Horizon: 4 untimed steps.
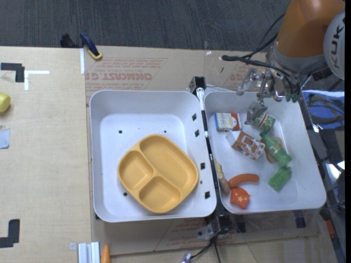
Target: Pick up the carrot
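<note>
gripper (256, 113) hanging above the far part of the right bin (307, 163), below the grey wrist and orange band (307, 23) of the arm; finger state impossible to tell against the clutter, nothing visibly held between them. directly beneath and just beside the gripper, a small green-and-white can (266, 121). further left along the far wall, a white carton with red print (226, 121). in the middle of the bin, a tilted orange-and-white snack box (248, 145), with a brown item (272, 149) and a green bottle (278, 152) close on its right. nearer the front, a green block (279, 178) lying tilted. carrot (242, 179): orange, elongated, lying roughly crosswise in the near-left part of the right bin, well apart from the gripper. just in front of the carrot, a red-orange strawberry-like piece (239, 198). left bin (104, 147) holding a yellow three-compartment plate (157, 173), set at an angle. on the bench far left, a yellow object (4, 102).
</note>
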Motion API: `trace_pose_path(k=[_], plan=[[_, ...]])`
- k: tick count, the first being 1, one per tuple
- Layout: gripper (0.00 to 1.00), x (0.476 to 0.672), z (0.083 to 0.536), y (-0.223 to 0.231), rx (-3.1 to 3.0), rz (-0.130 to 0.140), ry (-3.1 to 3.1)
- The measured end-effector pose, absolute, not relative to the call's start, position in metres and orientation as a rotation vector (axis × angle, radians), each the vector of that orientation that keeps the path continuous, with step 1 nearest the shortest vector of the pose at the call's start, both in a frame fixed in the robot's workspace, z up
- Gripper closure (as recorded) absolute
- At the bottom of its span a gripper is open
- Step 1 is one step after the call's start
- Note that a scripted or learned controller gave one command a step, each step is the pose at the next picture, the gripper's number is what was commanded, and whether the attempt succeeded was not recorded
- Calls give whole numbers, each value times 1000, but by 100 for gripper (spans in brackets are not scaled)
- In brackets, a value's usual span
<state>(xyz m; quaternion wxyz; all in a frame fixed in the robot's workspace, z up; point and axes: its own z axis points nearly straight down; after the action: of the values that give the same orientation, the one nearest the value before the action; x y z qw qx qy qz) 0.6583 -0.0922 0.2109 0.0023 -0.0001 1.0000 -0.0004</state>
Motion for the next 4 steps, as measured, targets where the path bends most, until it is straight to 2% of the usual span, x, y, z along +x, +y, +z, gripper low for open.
trace_pose_path(k=[1,2,3,4], plan=[[0,604,294,-27,-93,1,3134],[0,553,225,30,235,0,3132],[0,513,192,82,244,1,3130],[0,505,95,122,-50,1,3139]])
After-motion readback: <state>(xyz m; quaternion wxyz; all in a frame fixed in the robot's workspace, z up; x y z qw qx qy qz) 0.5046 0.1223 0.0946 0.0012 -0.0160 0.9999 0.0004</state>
